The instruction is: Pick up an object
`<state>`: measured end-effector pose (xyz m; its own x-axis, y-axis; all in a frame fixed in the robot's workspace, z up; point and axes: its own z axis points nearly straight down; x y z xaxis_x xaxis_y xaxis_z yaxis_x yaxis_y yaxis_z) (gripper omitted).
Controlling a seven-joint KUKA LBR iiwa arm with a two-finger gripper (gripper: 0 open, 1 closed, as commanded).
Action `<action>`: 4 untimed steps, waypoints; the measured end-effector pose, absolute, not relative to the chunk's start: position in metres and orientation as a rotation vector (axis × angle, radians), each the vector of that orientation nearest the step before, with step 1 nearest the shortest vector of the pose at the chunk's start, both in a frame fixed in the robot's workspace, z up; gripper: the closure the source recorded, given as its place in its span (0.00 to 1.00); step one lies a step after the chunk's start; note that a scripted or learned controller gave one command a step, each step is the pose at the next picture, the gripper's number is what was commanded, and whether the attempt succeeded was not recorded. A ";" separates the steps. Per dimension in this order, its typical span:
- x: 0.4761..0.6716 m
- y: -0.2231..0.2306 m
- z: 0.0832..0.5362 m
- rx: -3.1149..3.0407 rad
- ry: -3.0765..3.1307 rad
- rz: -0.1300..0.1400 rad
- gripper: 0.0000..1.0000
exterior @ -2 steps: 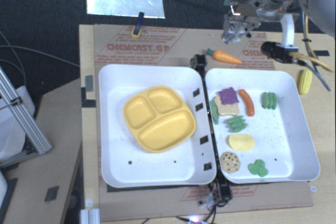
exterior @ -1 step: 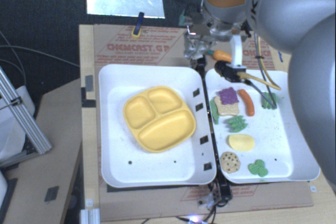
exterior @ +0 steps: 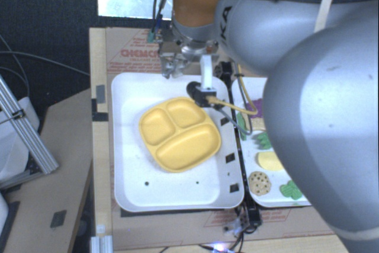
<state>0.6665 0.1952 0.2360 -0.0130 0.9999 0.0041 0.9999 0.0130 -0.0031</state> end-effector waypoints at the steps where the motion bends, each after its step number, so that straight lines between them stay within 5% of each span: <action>1: 0.648 0.238 0.223 -2.210 -2.230 -0.002 1.00; 2: 0.635 0.129 0.210 -2.232 -2.213 0.006 1.00; 3: 0.610 0.108 0.418 -2.229 -2.232 -0.028 1.00; 4: 0.618 0.181 0.343 -2.208 -2.229 0.003 1.00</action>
